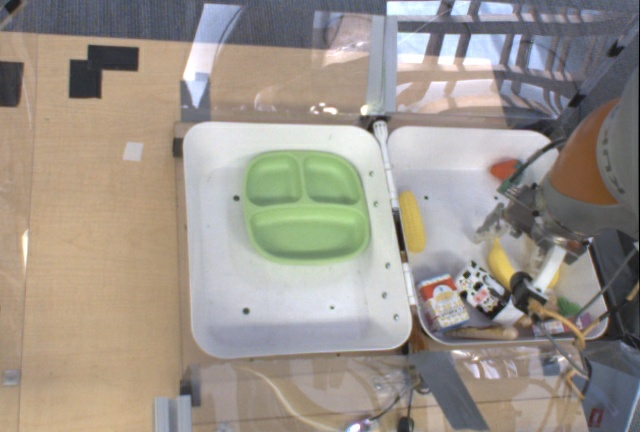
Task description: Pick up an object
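Observation:
My gripper (512, 224) hangs over the right side of the right bin (450, 155), below the arm's orange band. Just under it and to the left lies a yellow banana-like piece (499, 260). A red-orange item (505, 167) sits behind the gripper near the bin's far side. A yellow corn cob (411, 222) lies along the bin's left wall. At the front are a small red-and-white box (439, 301) and a black-and-white spotted item (483, 288). I see nothing held in the gripper.
The left bin (215, 320) holds a green divided plate (305, 206) in its middle. A green item (568, 305) peeks out at the right bin's front right corner. Bare white floor lies in the right bin's middle, between the corn and the gripper.

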